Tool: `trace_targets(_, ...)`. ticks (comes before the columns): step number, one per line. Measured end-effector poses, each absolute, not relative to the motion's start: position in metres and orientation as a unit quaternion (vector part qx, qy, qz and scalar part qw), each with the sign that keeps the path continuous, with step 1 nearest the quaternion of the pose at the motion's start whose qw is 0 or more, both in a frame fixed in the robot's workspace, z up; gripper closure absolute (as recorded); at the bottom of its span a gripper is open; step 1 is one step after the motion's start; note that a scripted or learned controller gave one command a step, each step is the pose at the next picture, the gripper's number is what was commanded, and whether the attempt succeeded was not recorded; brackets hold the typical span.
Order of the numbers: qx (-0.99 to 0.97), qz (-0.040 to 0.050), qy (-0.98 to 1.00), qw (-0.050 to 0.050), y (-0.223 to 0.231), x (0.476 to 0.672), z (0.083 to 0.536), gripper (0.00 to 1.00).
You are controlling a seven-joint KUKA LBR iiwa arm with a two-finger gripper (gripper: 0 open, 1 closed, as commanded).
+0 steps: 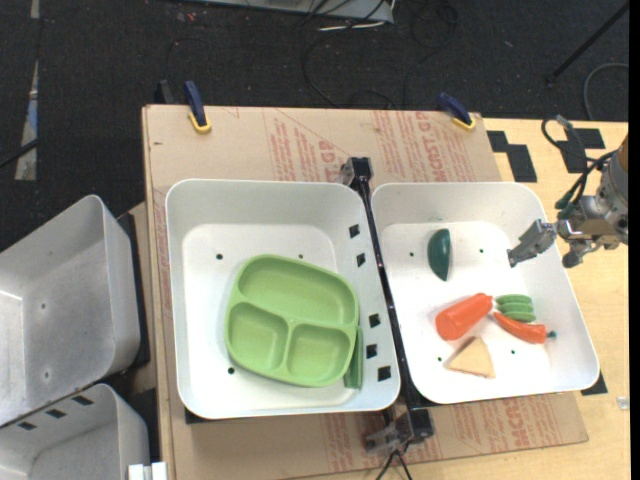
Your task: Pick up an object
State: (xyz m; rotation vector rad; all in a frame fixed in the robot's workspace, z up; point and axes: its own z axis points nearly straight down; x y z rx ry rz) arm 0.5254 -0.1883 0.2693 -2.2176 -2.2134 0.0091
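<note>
While the gripper (pixel 553 243) hangs spread and empty at the right bin's (pixel 560 363) far-right edge, nothing's lifted. The whole pick remains.

One fixed camera above bench (pixel 260 148), angled down, both bins (pixel 190 268) visible

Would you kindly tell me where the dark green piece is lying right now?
The dark green piece lies in the right bin, toward its upper middle, above the orange carrot and left of the claw.
</note>
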Motion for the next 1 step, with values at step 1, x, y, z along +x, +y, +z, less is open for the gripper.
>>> trace_targets(1, -0.707, 0.0004, -0.707, 0.000, -0.1880, 0.5274, 0.2741, 0.00)
